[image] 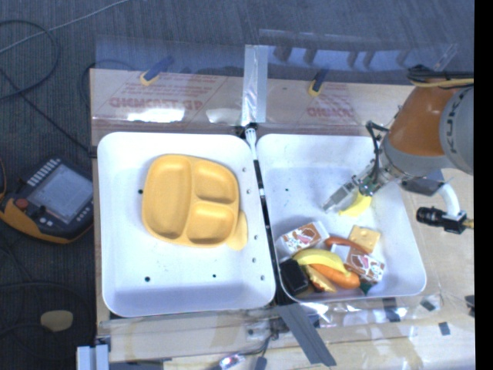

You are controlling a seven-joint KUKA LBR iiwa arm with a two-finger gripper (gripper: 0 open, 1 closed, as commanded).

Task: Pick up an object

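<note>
Yellow shows between the fingers: a small yellow piece sits right at the tips of the gripper, and from where I stand the two fingers look closed on it, one to each side, with the piece poking out toward the near wall of the right bin. So I'd judge the grasp is made or very nearly made, though I can't tell whether the piece is clear of the bin floor or just resting on it while pinched; the lift and carry-away are what's left. Just below the fingers, near but not touching, lies a square tan cracker-like piece, and beyond that the rest of the heap crowds the bin's near corner: a red-and-white wrapped packet, a banana, an orange carrot-shaped toy, a second red-and-white packet and a dark piece at the bottom left of the pile. All of these are apart from the fingers, so a straight lift shouldn't drag them. Behind the fingers the arm rises grey and orange out to the right. Well off to the fingers' far side, across the divider, the left bin holds a yellow divided tray, lying flat.
</note>
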